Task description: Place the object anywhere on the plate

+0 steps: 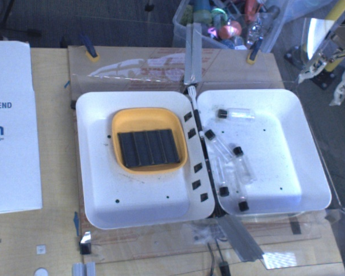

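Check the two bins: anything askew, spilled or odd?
Nothing spilled or damaged. The dark ribbed object already lies flat on the yellow plate in the left bin. The clear black-capped vials lie scattered at mixed angles in the right bin, one apart near its top.

I see a dark ridged block (149, 148) lying on the yellow plate (122, 125) in the left bin (98, 183); clear vials (236, 114) lie scattered in the right bin (287, 154).
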{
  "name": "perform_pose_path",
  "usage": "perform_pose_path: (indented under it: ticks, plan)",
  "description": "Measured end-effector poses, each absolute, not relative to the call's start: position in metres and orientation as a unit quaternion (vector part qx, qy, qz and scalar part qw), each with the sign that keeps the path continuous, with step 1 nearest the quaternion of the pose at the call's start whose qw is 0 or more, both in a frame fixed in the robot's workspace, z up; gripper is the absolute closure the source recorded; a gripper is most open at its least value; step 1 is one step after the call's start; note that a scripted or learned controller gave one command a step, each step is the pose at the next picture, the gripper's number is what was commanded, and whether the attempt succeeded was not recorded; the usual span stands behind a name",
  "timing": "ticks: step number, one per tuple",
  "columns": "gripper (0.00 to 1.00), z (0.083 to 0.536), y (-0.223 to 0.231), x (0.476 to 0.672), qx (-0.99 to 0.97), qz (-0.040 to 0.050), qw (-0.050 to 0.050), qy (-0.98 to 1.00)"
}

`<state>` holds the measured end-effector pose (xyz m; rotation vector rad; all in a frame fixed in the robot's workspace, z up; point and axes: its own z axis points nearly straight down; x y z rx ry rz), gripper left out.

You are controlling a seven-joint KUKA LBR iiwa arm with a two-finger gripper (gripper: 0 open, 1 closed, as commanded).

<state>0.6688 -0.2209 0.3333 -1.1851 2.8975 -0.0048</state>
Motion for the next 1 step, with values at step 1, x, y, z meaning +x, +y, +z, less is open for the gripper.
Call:
perform_pose_path:
  ticks: [1]
  plan:
    - [0.00,0.3259,-0.2235,0.6676,-0.357,0.0003,0.004,0.934]
